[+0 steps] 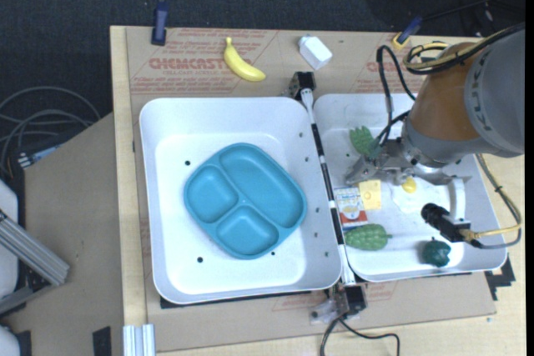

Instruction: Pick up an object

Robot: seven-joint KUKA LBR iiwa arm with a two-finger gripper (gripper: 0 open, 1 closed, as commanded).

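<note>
Arm: the grey arm with the orange band [455, 108] hangs over the right white bin [492, 263].
Gripper [377, 172]: low, just above the small yellow block [370, 196]; grip cannot be told.
Tip: drop straight down, squeeze the block's sides, lift slowly.

Blue tray [244, 200], yellow banana [240, 62], white bins [158, 179].
</note>
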